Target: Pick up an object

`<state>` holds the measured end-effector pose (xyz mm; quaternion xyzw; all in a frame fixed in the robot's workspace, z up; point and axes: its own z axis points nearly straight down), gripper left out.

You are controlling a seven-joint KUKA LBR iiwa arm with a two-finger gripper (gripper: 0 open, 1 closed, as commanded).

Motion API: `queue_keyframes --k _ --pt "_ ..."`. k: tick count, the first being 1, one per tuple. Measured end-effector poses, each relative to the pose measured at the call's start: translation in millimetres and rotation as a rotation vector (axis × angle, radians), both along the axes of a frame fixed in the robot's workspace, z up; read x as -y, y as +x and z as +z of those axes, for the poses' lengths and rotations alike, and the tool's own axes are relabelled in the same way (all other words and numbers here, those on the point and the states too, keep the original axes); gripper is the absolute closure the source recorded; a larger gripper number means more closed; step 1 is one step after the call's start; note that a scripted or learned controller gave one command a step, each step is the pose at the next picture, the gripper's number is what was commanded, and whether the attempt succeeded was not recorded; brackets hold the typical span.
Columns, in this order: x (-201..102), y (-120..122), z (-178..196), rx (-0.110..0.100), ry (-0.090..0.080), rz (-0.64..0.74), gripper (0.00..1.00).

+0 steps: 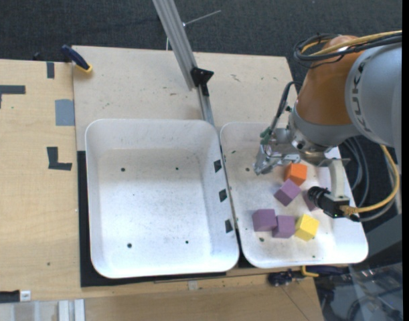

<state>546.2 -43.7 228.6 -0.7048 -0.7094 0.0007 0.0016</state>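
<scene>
Camera view. The right bin (351, 249) is taken as the landmark. The gripper (266, 162) is seen low over that bin's upper-left part, near the shared wall with the left bin (150, 199). Whether anything is being gripped, or how wide the tool is set, cannot be told; the tip is small and partly lost against the white floor.

Candidate objects are noted in the right bin: an orange block (297, 173) just right of the gripper, a tilted purple block (287, 192) below it, two more purple blocks (264, 219) touching each other toward the bin's lower middle, and a yellow block (307, 227) beside those. Nothing is seen under the gripper tip (bare white floor, as far as can be judged).

Risks, as judged:
- An empty close is likely if the tool is brought down where it hangs, since the nearest block lies to one side.
- The orange block could be nudged rather than caught if it is struck by the tool's side.
- The touching purple pair could be shoved apart, or both dragged, if approached without a gap.
- The wall between bins could be clipped on a leftward move.
</scene>
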Motion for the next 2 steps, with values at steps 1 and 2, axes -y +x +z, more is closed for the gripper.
queue_keyframes --k 1,2 --pt "-62 9 7 0.002 0.001 0.002 1.00" --pt "-122 17 13 0.002 0.001 0.002 1.00"
